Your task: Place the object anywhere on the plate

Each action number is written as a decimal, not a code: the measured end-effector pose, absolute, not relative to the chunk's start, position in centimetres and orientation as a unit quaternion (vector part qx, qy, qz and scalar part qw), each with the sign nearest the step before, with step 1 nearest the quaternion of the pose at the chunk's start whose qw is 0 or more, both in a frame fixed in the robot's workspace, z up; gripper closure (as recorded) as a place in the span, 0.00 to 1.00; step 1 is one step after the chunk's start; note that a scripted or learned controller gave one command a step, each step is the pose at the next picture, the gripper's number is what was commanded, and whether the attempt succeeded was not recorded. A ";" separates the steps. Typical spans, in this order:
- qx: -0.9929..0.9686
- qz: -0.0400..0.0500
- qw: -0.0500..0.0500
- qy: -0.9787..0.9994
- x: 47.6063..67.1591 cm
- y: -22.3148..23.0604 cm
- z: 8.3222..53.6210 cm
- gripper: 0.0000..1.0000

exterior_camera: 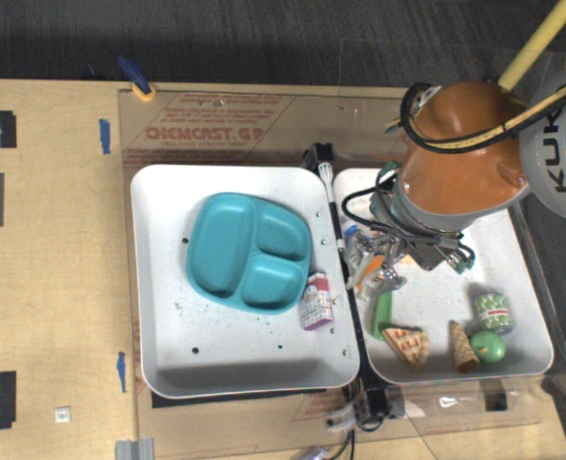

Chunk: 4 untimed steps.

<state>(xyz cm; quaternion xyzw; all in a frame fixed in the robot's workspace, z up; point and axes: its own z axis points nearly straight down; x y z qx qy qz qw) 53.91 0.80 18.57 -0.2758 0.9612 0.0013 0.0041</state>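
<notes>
Bins sit side by side on the bench, and the arm (464, 151) leans in from the upper right of the frame, its orange band wide over the right bin (522, 257). The gripper (373, 271) hangs low at the left edge of that bin, just beside the divider between the two; it is a tangle of metal and wires from where I stand, and I cannot tell how it is set or whether anything is in it.

In the left bin (168, 333) the teal plate (249, 252) lies a little above centre, three compartments, tilted slightly in the frame. A small pink-and-white packet (315, 303) rests just off the plate's lower right corner, touching or nearly touching its rim, on the bin floor and not on the plate.

Toward the bottom of the right bin lie a green stick-like piece (383, 310) just under the gripper, a pizza slice toy (406, 343), a brown cone (464, 346) with a green ball (489, 348) against it, and a green-and-white patterned cup (492, 310) above the ball.
</notes>
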 end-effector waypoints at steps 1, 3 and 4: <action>-0.230 0.002 0.005 0.973 56.2 7.1 18.6 1.00; -0.228 0.001 0.002 0.974 52.2 10.7 20.4 0.00; -0.229 0.002 0.007 0.973 52.4 11.0 21.6 1.00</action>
